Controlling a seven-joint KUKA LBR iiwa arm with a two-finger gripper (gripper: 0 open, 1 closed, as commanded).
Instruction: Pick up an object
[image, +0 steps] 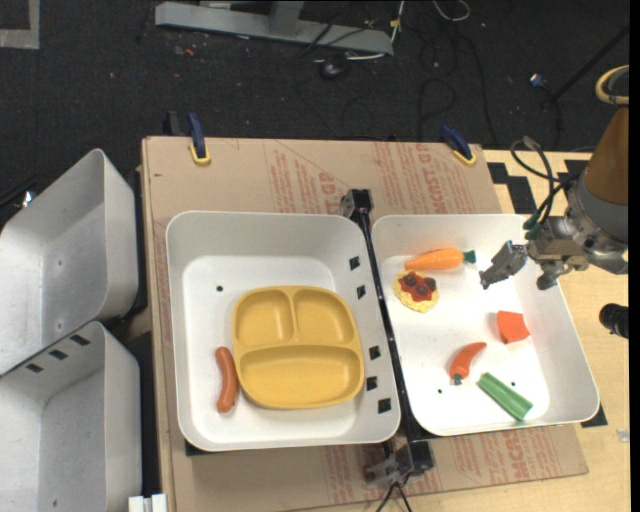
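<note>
- Two white bins are set side by side on the bench: the left bin (190, 300) carries a yellow divided plate (297, 346) with a sausage (227, 379) just left of it, and the right bin (560, 330) carries the small things from which one is to be picked.
- Five candidates are spread well apart in the right bin: a carrot (437, 259) at the far side, a small tart (417, 290) just near of it, an orange block (511, 326), a red pepper (466, 360) and a green piece (504, 395) at the near right.
- The step is judged to be the approach; nothing is gripped yet.
- The carrot is judged the handiest choice, lying just left of the gripper; the fingers are best centred across its narrow width before being lowered and closed.
- The arm is reached in from the right at the bin's far right edge, wrist tilted leftward.
- The gripper (520, 266) is held with its fingers apart, clamped on nothing, above the bin floor.
</note>
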